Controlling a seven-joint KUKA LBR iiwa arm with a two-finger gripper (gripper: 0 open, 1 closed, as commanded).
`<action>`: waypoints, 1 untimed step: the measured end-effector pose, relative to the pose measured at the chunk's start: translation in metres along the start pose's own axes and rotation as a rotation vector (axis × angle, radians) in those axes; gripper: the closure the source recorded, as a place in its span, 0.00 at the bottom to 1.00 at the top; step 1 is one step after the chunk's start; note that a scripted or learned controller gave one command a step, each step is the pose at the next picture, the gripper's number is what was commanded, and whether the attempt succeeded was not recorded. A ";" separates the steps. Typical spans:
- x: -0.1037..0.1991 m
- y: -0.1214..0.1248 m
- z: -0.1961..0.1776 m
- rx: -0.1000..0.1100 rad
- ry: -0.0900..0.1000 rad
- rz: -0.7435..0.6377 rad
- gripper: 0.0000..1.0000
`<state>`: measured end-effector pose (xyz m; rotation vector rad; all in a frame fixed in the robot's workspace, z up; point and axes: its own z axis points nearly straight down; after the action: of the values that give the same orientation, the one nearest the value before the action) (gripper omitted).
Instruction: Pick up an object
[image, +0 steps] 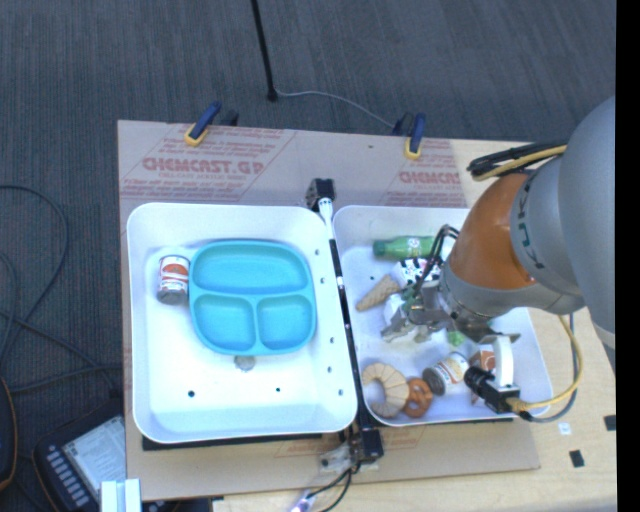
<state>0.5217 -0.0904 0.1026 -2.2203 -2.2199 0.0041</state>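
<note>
Camera view shows me my gripper (415, 318) low in the right bin (535, 345), sitting on a little heap of toys, and I cannot tell what it is doing at its tip. A tan cone (378, 293) lies just to its left, touching the heap, with its long side slanting up toward the green bottle (404, 245) at the back. I think the cone is my best pick; the left bin (150, 400) has a blue tray (250, 296) and a can (173, 277).
</note>
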 end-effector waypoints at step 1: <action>0.049 -0.002 -0.123 -0.004 0.000 -0.001 1.00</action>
<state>0.5199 -0.0415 0.2254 -2.2219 -2.2231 -0.0003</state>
